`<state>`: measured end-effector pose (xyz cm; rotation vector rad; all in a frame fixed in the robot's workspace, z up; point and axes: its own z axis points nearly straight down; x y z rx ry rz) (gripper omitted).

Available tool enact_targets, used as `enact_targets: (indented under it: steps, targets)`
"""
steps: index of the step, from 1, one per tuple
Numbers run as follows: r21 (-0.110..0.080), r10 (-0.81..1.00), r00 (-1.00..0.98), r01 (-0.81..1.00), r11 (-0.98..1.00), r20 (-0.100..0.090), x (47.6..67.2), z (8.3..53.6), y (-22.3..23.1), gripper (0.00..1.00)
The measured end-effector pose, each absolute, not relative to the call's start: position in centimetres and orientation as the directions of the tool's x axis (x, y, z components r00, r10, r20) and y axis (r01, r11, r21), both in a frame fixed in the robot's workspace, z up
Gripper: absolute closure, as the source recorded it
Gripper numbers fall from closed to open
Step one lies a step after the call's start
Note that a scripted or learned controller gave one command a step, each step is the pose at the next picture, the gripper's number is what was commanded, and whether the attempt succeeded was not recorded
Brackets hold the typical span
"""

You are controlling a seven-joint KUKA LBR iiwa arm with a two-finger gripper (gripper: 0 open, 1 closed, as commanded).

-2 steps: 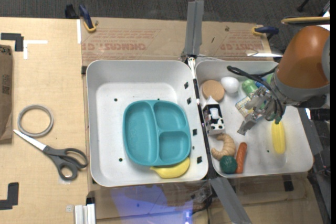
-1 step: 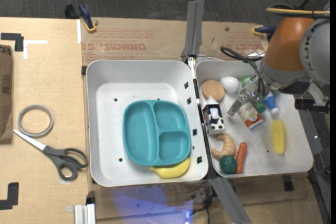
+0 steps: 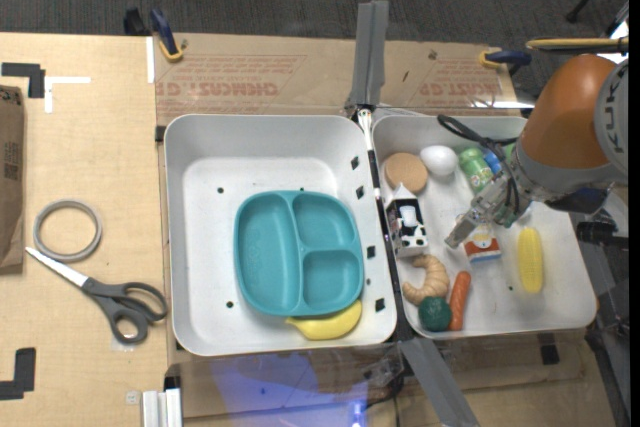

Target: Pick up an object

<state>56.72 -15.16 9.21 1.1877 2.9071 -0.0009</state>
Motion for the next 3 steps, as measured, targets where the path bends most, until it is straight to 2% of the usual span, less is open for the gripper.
enact_targets:
  steps: [1,2,3]
  targets:
    - [0.001,0.698,-0.716,0.698,0.716,-0.004,56.8,10.2,-15.2,1.00]
    - [0.001,0.650,-0.760,0.650,0.760,-0.005,63.4,23.8,-11.5,1.00]
    - [0.001,0.650,-0.760,0.650,0.760,-0.004,63.4,23.8,-11.5,0.00]
